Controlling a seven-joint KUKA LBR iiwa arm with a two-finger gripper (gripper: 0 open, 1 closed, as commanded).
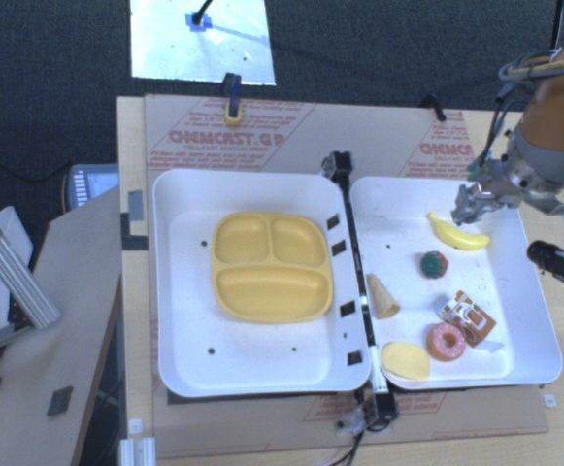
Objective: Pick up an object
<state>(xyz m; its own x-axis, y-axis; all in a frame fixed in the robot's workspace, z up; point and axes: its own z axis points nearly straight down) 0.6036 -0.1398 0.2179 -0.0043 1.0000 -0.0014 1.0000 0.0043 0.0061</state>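
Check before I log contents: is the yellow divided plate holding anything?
Empty: the plate in the left bin shows three bare compartments.

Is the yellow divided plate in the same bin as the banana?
No. The yellow plate lies in the left bin; the banana in the right bin.

Single fixed camera above bench [291,119], angled down, mid-distance; both white bins [180,260] in frame, arm [553,115] entering right.
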